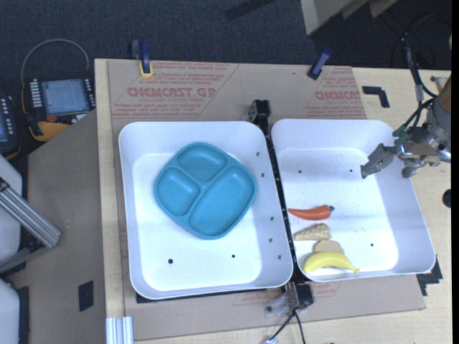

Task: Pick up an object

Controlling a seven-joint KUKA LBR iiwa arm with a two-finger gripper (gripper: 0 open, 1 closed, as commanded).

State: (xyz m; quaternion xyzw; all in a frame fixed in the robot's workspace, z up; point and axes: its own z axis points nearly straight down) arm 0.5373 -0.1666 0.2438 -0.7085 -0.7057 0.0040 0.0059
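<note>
The gripper (391,158) hovers over the right bin's (401,264) far right corner, fingers spread apart with nothing between them. The red chili (310,211), the beige piece (313,231) and the banana (330,263) lie along that bin's left edge toward its near corner, while the blue divided plate (205,189) sits mid-left bin (143,264).
</note>
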